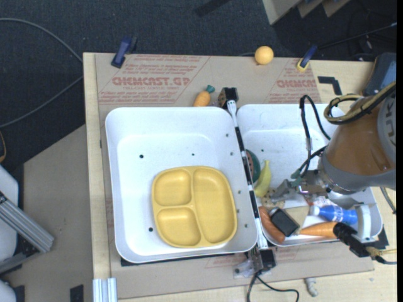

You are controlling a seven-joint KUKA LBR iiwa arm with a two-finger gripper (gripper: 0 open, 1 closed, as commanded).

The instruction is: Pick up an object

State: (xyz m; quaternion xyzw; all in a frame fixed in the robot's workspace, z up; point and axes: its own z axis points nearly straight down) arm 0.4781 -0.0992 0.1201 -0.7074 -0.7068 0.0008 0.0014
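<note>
Hovering: my gripper (286, 190) above right bin (277, 121), near banana (263, 178)
Fingers: I cannot tell
Left bin (126, 168): yellow tray (194, 205)

I see the tray (194, 205) lying in the left bin (126, 137). In the right bin (277, 128), the banana (263, 178) lies by the left wall, the carrot (318, 229) and bottle (340, 215) nearer the front, under the arm (356, 150).

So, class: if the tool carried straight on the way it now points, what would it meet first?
The tool points toward the view's left, low over the right bin. First in that line looks to be the banana by the bin's left wall, though depth is unclear from this single slanted view.
</note>
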